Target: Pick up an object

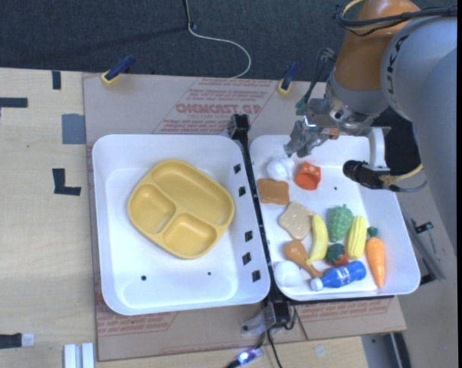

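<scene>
The right bin holds several toy foods: a red pepper piece, a white egg, a brown bread roll, a toast slice, a banana, a green broccoli, a corn cob, a carrot, a drumstick and a blue bottle. My gripper hangs over the bin's far left part, just above the egg and the pepper piece. Nothing shows between its fingers.
The left bin carries a yellow divided plate. A black divider runs between the bins. Another white egg lies at the right bin's near left corner. Yellow-blue clamps hold the cardboard sheet at the back.
</scene>
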You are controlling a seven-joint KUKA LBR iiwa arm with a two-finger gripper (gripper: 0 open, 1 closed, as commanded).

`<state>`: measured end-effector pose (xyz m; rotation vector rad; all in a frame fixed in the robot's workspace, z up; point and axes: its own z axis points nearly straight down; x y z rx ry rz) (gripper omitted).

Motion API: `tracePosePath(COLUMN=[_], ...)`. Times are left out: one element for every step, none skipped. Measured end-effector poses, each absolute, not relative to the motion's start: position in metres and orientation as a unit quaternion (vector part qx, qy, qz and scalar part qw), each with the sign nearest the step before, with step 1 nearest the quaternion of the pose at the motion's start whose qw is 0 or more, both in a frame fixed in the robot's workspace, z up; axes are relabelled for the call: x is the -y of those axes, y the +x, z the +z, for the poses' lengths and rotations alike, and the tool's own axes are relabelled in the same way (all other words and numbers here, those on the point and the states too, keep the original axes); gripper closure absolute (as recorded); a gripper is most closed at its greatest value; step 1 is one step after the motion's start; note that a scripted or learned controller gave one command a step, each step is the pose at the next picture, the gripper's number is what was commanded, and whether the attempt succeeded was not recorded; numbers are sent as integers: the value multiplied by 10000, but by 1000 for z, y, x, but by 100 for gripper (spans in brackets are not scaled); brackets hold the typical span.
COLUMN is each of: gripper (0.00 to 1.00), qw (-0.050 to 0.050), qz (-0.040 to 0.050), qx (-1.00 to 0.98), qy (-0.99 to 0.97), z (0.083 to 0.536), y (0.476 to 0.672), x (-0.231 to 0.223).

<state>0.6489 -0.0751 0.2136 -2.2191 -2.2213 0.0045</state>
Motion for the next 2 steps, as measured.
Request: tracePosePath(gripper=[100, 100], qw=[6, 4], qz=[12, 5], qx=[7074, 7078], qy=[-7068, -7064], z=[217, 214], y=[639, 649], x=[79, 75])
